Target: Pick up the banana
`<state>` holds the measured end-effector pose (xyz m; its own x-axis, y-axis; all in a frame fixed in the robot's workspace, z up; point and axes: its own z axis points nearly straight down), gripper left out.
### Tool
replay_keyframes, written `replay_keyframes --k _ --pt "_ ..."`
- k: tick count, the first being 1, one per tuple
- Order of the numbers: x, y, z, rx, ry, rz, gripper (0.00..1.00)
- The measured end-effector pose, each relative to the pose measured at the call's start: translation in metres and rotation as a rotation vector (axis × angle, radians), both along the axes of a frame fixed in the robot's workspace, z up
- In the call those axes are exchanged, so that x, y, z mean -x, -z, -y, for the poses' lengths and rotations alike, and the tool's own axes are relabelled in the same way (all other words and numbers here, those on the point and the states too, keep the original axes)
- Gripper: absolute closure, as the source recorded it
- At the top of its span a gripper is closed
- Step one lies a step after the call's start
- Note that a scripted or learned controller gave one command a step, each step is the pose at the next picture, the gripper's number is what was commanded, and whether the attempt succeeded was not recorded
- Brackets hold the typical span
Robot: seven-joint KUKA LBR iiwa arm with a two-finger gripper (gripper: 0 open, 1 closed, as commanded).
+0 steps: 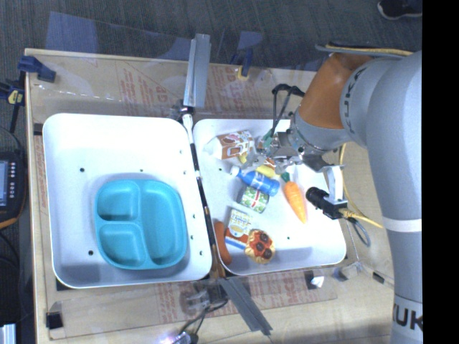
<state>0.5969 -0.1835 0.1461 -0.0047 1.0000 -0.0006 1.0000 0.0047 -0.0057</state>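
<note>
We're on approach: gripper (275, 151) at frame centre-right, over small yellow banana (264, 169) in white right-hand bin (323, 246). Claw state: can't tell. Next: descend, close.

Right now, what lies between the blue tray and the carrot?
In the camera view, between blue tray and carrot: the bins' adjoining rims and a green-and-white can.

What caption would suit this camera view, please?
Arm's gripper over cluttered right bin; blue tray in left bin.
</note>
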Motion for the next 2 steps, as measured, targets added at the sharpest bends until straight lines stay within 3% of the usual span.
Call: replay_keyframes --k 1,2 --pt "-0.049 0.030 0.023 0.001 -0.097 0.009 0.00" --pt "-0.023 0.045 0.004 0.008 -0.129 0.019 0.00"
